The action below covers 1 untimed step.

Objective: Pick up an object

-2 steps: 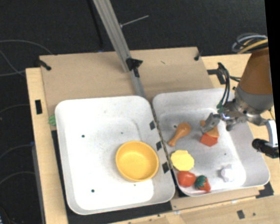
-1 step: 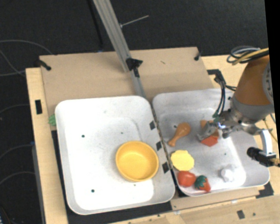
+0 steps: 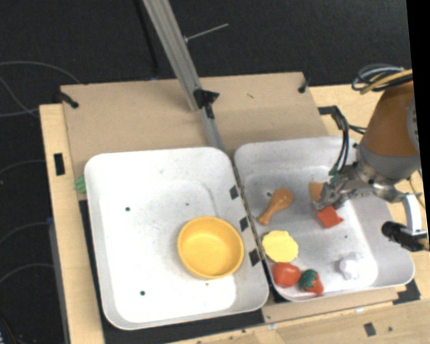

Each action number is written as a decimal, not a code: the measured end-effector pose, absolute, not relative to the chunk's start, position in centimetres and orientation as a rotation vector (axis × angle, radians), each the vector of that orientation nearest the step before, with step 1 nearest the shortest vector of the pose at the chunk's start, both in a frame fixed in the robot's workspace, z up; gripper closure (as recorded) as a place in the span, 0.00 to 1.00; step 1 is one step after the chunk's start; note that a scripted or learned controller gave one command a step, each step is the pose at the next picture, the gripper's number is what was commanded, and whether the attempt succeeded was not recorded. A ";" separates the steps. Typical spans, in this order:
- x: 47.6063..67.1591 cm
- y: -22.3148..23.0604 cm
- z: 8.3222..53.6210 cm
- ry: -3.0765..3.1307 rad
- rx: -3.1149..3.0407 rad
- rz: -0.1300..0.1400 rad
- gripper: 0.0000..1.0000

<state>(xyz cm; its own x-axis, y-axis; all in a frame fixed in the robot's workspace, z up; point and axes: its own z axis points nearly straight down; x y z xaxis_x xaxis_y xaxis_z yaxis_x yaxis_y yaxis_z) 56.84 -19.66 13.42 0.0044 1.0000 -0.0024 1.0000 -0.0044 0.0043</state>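
Observation:
My gripper [image 3: 336, 193] hangs low over the middle of the right bin [image 3: 289, 156], reaching in from the right. An orange piece [image 3: 317, 191] lies just to its left, touching or nearly touching it. A red block [image 3: 330, 217] sits directly below the gripper in the view. Further left lies a brown drumstick-shaped toy [image 3: 276, 205]. A yellow round piece [image 3: 280, 245], a red tomato [image 3: 286, 275], a strawberry with green leaves [image 3: 310, 281] and a small white object [image 3: 350, 267] lie toward the bin's front.
The left bin [image 3: 133, 190] holds a yellow bowl [image 3: 209, 246] near its right wall. A slanted metal pole [image 3: 182, 65] rises behind the bins. The arm's grey and orange body [image 3: 390, 139] covers the right bin's right side.

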 end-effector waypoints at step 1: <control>57.4 -19.3 18.0 2.222 2.214 0.006 1.00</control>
